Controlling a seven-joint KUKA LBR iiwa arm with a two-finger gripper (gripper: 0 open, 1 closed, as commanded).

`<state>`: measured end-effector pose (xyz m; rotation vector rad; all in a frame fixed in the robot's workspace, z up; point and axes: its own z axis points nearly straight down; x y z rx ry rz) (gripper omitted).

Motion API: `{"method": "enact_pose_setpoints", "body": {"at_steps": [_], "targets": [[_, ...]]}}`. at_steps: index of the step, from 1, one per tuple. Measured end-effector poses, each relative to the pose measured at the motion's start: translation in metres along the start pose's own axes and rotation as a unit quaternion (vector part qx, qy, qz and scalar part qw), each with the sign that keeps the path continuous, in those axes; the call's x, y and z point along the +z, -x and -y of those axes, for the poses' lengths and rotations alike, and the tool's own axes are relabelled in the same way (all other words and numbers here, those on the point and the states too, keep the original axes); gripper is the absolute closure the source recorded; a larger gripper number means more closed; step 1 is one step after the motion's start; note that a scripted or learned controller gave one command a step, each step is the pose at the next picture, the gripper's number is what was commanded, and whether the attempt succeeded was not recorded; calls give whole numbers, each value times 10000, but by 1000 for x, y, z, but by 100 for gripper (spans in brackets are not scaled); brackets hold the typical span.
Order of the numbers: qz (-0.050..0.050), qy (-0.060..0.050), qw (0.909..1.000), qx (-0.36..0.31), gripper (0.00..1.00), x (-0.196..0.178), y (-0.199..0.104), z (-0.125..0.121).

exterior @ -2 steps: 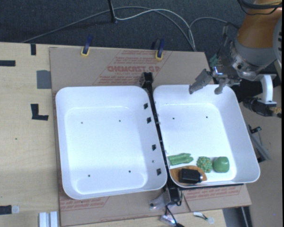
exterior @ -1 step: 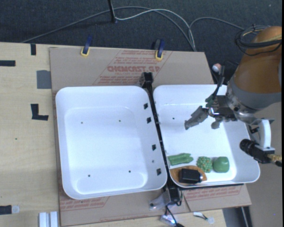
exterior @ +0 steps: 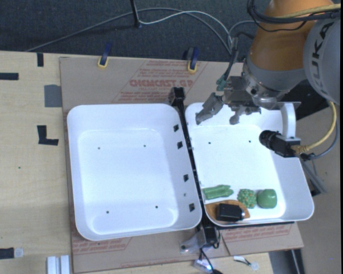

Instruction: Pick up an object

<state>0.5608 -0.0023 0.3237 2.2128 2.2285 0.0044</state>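
The arm's jaws (exterior: pixel 221 112) hung over the far end of the right bin (exterior: pixel 246 153), open and holding nothing. All the things lay crowded at the near end of that bin: a long green piece (exterior: pixel 217 191), a bumpy green piece (exterior: pixel 247 197), a round green piece (exterior: pixel 267 198) and a black thing (exterior: pixel 230 212) on an orange one (exterior: pixel 211 208). They were well apart from the jaws. The left bin (exterior: pixel 126 170) sat beside it on the bench (exterior: pixel 23 164).

To do this well, I think the arm should go to the near end, pick one piece with room around it, like the round green one, and come straight down with its fingers on either side.
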Motion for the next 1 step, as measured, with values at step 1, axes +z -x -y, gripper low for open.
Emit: {"method": "enact_pose_setpoints", "body": {"at_steps": [1], "targets": [[7,-17,10000,32,0,1,4,1]]}}
